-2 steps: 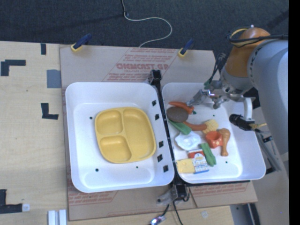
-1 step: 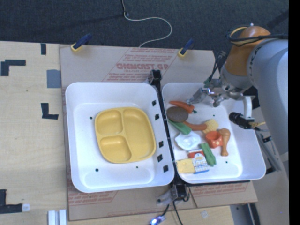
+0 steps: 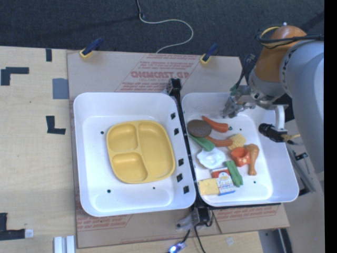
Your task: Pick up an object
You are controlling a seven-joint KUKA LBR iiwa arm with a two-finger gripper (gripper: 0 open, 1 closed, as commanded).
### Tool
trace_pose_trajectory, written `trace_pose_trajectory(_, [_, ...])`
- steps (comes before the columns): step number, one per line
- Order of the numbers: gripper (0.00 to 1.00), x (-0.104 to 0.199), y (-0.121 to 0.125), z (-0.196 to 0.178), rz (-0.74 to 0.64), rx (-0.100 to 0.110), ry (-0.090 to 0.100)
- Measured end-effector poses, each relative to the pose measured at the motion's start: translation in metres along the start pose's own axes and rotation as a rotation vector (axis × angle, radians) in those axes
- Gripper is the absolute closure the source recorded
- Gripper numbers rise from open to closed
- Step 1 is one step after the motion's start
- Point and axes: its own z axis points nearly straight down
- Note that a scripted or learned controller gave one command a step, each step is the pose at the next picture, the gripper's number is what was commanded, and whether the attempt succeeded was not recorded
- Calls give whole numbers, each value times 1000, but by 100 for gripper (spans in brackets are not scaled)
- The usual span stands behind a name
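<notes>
Toy foods (image 3: pixel 224 154) (chili, drumstick, corn, patty) lie clustered in right bin (image 3: pixel 274 186).

Left bin (image 3: pixel 89 141): yellow divided plate (image 3: pixel 140 151). Right bin (image 3: pixel 274 186): heap of toy food (image 3: pixel 224 154) (chilli, drumstick, brown disc among it). Claw (image 3: pixel 230 108) hangs over right bin's far rim, just beside the chilli (image 3: pixel 216 124).

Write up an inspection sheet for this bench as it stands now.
Surface: cardboard sheet on a wooden bench, bearing two white bins.
Job's things: right bin holds toy foods, among them a brown patty, a drumstick and a green pod.
Clutter: left bin holds a yellow divided plate.
Grippers: gripper over the right bin's far edge, nothing seen held.
Cables: white cable on the dark floor.
Surroundings: black tape marks on the bench.
</notes>
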Motion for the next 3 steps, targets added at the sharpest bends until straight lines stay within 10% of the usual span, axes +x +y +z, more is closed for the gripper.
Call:
trace_pose_trajectory(2, [100, 1, 4, -118, 2, 18, 2])
trace_pose_trajectory(3, [100, 26, -32, -122, 2, 25, 3])
